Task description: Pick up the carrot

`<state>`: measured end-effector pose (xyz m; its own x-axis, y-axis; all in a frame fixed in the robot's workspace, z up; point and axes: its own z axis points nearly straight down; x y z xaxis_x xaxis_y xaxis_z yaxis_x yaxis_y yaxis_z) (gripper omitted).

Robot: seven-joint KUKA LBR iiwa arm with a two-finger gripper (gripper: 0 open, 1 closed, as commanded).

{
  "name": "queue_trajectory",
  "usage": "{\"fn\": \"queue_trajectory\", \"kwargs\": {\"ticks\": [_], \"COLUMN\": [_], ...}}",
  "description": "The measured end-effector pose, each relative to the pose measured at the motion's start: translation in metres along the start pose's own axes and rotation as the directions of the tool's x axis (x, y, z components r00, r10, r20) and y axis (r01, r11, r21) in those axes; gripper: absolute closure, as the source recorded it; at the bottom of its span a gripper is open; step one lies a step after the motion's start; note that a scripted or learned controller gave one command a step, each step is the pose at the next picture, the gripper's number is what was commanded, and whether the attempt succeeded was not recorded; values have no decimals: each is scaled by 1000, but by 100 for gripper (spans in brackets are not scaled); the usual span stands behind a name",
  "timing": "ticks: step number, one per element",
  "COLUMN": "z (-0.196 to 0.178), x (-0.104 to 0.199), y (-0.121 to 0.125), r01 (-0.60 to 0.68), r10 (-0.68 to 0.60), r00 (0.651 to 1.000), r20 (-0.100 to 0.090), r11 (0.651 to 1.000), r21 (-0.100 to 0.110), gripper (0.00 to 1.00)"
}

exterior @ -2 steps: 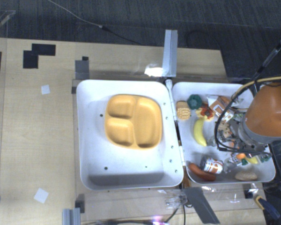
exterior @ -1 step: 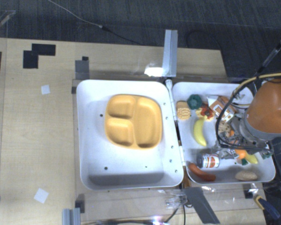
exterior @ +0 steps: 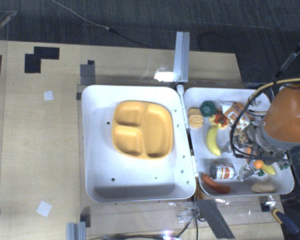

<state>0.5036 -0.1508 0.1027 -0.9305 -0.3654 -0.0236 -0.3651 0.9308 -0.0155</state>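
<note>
Two white bins (exterior: pixel 135 191) sit on a pale wood bench (exterior: pixel 35 154). The left one carries a yellow-orange divided tray (exterior: pixel 142 129). In the right lie a yellow banana (exterior: pixel 213 140), a dark green vegetable (exterior: pixel 208 108), a red sausage (exterior: pixel 216 184), a tan potato (exterior: pixel 262 187) and an orange carrot (exterior: pixel 259 164).

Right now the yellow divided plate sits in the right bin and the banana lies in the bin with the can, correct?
Not quite. The camera view shows the yellow divided plate in the left bin, not the right one. The banana does lie in the right bin with the can.
</note>
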Motion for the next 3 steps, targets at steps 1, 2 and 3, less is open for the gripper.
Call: {"fn": "queue_trajectory", "kwargs": {"ticks": [1, 2, 3], "z": [13, -1, -136], "x": [-5, -10, -52], "y": [20, 19, 25], "r01": [-60, -54, -235], "r10": [60, 54, 235], "r00": [998, 999, 972], "r20": [-11, 3, -12], "r11": [998, 999, 972], "r21": [-5, 1, -6], "gripper": [0, 100, 100]}}
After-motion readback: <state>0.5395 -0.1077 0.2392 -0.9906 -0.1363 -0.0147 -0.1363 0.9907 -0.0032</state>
